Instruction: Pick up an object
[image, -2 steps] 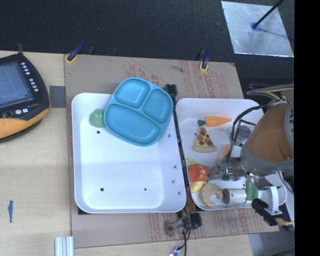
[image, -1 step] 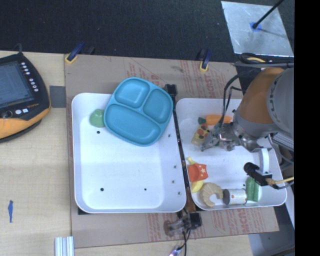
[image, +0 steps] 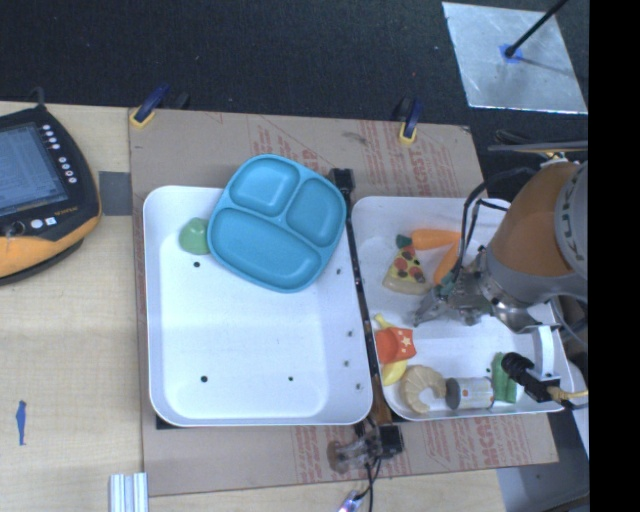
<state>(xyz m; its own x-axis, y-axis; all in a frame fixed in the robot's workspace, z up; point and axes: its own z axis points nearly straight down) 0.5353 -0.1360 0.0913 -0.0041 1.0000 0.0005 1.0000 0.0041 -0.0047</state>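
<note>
My gripper (image: 437, 304) is low over the middle of the right bin (image: 455, 345), reaching in from the right; the arm's orange band (image: 530, 235) is above it. Just left of the fingertips lies a pizza slice (image: 405, 270). An orange carrot (image: 436, 239) lies behind it, and a second orange piece (image: 445, 266) runs beside the gripper. Near the bin's front are a red fries box (image: 396, 345), a yellow banana (image: 393, 372), a tan bagel (image: 423, 388) and a small bottle with a green end (image: 480, 392). Nothing is visibly between the fingers.
The left bin (image: 250, 350) carries a blue sectioned plate (image: 278, 222) tilted over its back rim, with a green object (image: 195, 236) peeking out at the plate's left. A tablet controller (image: 40, 195) lies on the bench at far left. Clamps (image: 408, 120) hold the cardboard at the back.
</note>
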